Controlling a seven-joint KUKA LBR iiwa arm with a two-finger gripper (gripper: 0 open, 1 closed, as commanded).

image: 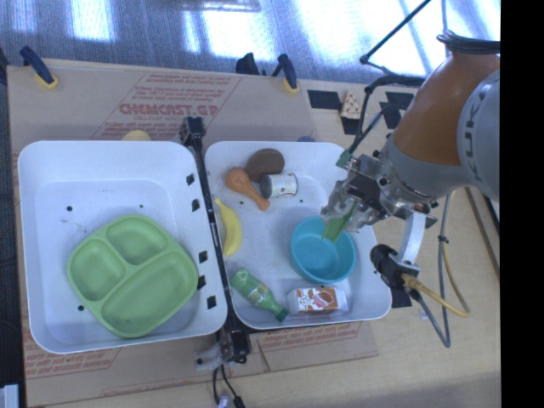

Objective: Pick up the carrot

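Left bin (pixel 51 177): green divided plate (pixel 132 272) near its front edge. Right bin (pixel 327 155): banana (pixel 229 228) along the left wall, green bottle (pixel 255 292) at front, carrot (pixel 246 186) toward the back-left beside a brown object (pixel 265 161) and small can (pixel 280 184). Blue bowl (pixel 322 252) toward the right wall. Gripper (pixel 344 215) above the bowl, closed on a green item (pixel 337 225)

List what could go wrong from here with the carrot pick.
1. The tool hangs over the blue bowl with something green at its tip; if that is the carrot's top, a grip on it alone may slip.
2. A dropped carrot would likely fall into the bowl.
3. The can stands close by, so a swing left might clip it.
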